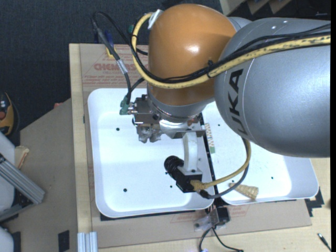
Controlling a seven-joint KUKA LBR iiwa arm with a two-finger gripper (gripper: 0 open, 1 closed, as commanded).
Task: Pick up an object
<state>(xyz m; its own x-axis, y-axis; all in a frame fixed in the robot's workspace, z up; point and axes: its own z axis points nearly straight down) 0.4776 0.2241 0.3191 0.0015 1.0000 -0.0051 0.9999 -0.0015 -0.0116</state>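
The hand hangs over the upper middle of the left bin, under the orange band of the arm, and it is seen from above as a dark cluster of metal; I cannot tell how it is set or if something is in it. Around it the white floor of this bin is bare, except some small dark dots. The one loose object I can find is a small tan piece, like a cone, which lies in the right bin near its front rim, well apart from the hand. It looks light and rather stiff, maybe a little slippery on its tapered end, so I think the thicker end is the better place to take it.
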